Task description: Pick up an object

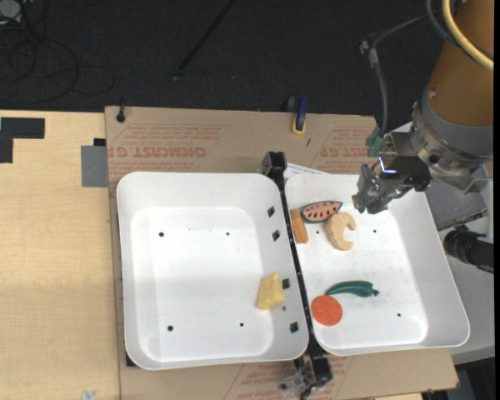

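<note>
Claw [373, 197] hangs over the far part of the right bin [437, 311] — whether it is apart or together, I cannot tell. From near to far below: orange disc [326, 310], green piece [352, 288], croissant [342, 231], watermelon slice [321, 211]. Left bin [150, 332] has a yellow piece [271, 292].

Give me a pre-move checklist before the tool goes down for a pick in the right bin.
1. Tool over the right white bin: ok.
2. Tool carrying nothing: cannot tell.
3. Pale croissant-shaped toy near the tool, apart from neighbours: ok.
4. Watermelon-slice toy clear of the bin's left wall: ok.
5. Orange round toy free of the green curved toy: not ok, nearly touching.
</note>
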`<state>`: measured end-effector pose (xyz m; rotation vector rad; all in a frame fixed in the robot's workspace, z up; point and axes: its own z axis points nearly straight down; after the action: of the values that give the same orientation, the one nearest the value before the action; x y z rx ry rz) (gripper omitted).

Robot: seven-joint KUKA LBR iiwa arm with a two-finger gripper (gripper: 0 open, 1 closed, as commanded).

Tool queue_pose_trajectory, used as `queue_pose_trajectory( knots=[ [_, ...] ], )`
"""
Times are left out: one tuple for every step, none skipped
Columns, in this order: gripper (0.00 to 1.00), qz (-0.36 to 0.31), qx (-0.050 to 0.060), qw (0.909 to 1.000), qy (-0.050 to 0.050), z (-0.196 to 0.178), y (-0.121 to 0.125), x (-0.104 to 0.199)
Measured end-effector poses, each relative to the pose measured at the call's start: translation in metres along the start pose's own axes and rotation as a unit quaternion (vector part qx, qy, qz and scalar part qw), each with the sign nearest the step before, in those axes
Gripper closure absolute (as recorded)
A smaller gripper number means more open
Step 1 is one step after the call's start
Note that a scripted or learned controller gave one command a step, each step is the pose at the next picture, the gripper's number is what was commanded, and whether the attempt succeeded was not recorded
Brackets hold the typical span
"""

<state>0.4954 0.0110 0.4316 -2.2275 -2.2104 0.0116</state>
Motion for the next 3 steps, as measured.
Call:
queue_pose_trajectory(
  knots=[
    [1.00, -0.004, 0.002, 1.0000, 0.001, 0.082, 0.018, 0.005],
    [1.00, -0.008, -0.003, 1.0000, 0.002, 0.059, -0.006, 0.070],
    [1.00, -0.006, -0.004, 1.0000, 0.002, 0.018, -0.014, 0.109]
  ],
)
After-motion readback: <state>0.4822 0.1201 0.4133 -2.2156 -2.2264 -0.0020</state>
